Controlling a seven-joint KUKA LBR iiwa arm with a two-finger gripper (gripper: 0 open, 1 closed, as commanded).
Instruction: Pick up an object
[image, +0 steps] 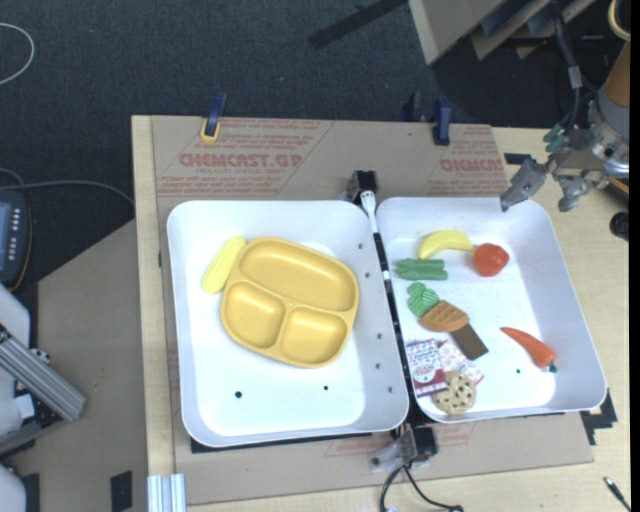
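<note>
My gripper (546, 192) hangs open above the far right corner of the right bin (565, 270), with nothing between its fingers. Inside that bin lie a yellow banana (444, 241), a red tomato (490, 259), a green bean pod (420, 268), a green leafy piece (421, 297), a brown ice-cream-like piece (452, 323), an orange carrot (529, 345), a candy wrapper (428, 360) and a cookie (453, 394). The nearest items, the tomato and banana, sit below and left of the gripper.
The left bin (190, 330) holds a yellow divided plate (288, 300) with a yellow corn cob (222, 264) beside its left rim. Clamps (210, 125) stand at the bench's far edge. A black divider (378, 255) runs between the bins.
</note>
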